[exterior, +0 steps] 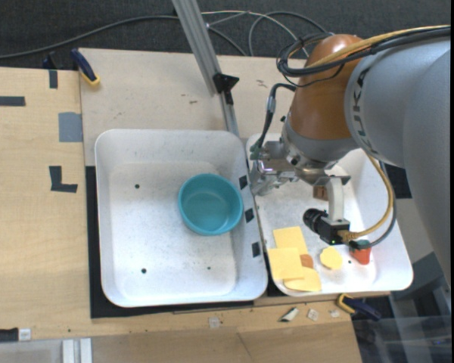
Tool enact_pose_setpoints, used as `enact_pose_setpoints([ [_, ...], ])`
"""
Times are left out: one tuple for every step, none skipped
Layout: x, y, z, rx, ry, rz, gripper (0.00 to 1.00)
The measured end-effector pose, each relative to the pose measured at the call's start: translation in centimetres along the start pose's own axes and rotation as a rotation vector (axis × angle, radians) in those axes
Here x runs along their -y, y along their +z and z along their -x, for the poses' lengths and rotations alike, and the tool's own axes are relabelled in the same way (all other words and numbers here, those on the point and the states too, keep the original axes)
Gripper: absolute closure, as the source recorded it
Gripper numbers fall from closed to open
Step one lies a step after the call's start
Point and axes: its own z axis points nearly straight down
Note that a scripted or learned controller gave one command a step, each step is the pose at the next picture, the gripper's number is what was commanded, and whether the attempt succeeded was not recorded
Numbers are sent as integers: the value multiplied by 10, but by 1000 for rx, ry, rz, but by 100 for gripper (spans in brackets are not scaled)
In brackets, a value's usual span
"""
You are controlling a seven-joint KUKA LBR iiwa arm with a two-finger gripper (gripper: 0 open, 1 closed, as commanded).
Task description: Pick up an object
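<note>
Camera view: end effector apparently over right bin.

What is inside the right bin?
At the bin's near end lie yellow blocks, a brown bit, a yellow disc and a red piece. The arm covers its far half.

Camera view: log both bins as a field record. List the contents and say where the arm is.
left bin: one teal bowl, upright, right of the bin's middle
right bin: flat yellow pieces overlapping near the front left; small brown piece beside them; round yellow piece; small red object
arm: reaches in from the right, above the right bin
gripper: at the right bin's left rim, apart from the bowl
</note>
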Motion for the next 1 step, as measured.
enact_pose_setpoints([
  [-3, -7, -49, 0, 1, 0, 100],
])
